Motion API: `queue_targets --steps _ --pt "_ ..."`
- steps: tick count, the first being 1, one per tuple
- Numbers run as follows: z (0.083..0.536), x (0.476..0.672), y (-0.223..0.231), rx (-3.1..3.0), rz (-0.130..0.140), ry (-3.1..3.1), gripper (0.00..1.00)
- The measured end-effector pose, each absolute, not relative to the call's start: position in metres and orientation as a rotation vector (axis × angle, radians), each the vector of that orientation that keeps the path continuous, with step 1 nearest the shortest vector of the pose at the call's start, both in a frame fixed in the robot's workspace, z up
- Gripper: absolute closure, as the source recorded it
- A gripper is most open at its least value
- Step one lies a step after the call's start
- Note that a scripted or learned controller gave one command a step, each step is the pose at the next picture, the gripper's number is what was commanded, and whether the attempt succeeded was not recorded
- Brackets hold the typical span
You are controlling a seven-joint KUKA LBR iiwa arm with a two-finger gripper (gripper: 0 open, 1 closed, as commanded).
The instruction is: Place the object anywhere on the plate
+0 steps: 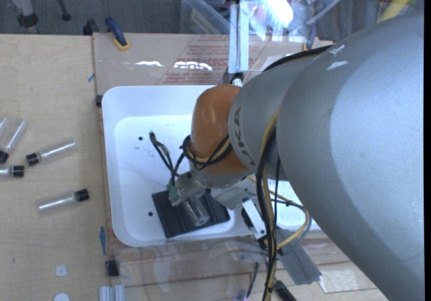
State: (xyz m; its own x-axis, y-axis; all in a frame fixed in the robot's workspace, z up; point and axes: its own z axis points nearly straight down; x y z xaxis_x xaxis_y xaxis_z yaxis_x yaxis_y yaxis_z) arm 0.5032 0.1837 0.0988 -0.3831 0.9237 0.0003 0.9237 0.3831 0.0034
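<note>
Plate and object cannot be made out inside the white bin [128, 151]; the claw [192, 209] hangs low over the bin's near edge, and whether it grips anything cannot be told

Grey arm [350, 131] reaches down-left — hand [190, 209] low, pointing down.

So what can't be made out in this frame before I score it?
- End effector, camera view: the wrist hides its fingertips, so its grip is unreadable.
- Right bin: largely hidden by the arm.
- Plate and object: not identifiable; a dark flat piece lies beneath the wrist.
</note>
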Motion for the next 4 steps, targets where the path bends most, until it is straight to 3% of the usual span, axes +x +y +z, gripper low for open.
queue_targets --steps 1,2,3,4 --pt "0.310 0.523 0.150 1.885 -0.007 2.515 1.00" --pt "0.280 0.479 0.132 1.485 -0.010 2.776 1.00" --pt "0.246 0.479 0.151 0.708 -0.005 3.068 1.00" --pt "0.247 0.479 0.150 0.708 -0.005 3.068 0.00"
